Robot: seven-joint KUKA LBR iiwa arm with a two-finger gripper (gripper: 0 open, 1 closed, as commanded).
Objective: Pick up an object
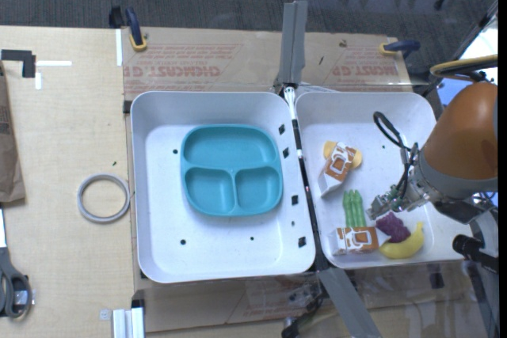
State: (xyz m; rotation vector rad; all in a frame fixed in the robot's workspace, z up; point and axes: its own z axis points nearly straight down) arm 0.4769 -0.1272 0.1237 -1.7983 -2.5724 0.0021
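The likeliest thing to pick is the purple toy [393, 225], lying in the right bin [412, 108] near its lower right corner, touching the yellow banana [402, 246] just below it and close to the green vegetable [353, 208] on its left; it looks like a small plastic play-food piece, so by my judgement light, stiff and rather smooth, apt to slip or roll unless pinched across its narrow middle, away from the banana. The end effector [390, 203] sits just above and to the left of the purple toy, between it and the green vegetable; it appears to be down among the objects, but whether its tips are apart or together I cannot tell, and nothing is plainly seen between them. Lower left of these lies a small orange and white carton [355, 240]; a second carton [339, 164] rests higher up in the same bin; a black cable [388, 131] loops above the wrist. The left bin [150, 170] carries a blue divided plate [233, 170]; out on the table [55, 131] lies a grey ring [104, 197].
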